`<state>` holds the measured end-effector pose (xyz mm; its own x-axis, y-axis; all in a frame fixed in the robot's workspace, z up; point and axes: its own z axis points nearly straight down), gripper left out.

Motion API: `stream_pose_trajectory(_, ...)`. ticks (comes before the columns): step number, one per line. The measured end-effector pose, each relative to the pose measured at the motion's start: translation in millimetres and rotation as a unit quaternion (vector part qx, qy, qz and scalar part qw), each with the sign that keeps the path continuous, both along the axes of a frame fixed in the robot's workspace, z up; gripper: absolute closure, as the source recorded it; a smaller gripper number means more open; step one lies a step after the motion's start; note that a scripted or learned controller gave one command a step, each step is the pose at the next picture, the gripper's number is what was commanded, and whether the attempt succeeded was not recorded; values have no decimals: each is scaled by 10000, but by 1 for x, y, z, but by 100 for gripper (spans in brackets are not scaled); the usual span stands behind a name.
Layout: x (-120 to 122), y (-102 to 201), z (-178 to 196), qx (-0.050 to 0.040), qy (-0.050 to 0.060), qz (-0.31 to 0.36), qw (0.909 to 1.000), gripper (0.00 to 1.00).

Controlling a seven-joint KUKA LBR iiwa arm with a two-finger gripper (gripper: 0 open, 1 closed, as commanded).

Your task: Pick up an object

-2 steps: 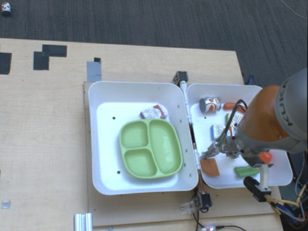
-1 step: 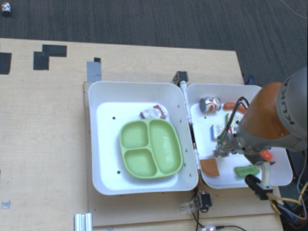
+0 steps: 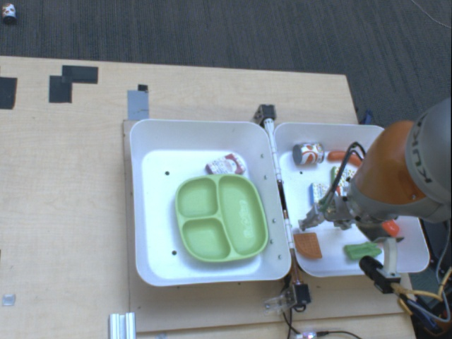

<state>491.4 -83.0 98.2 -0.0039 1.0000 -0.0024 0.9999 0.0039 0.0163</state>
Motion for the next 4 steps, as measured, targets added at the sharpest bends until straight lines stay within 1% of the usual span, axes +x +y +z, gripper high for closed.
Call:
stream_pose_trajectory(1, -2, -5, -11, 14, 43, -8, 10000, 0)
stream_pose_trajectory(2, 0, -5, 0, 10, 12, -2, 10000, 100)
stream_pose_trajectory(3, 0, -5, 0, 10, 14, 0, 10000, 0)
stream_pose_trajectory(4, -4, 0, 6, 14, 66, 2, 10000, 0)
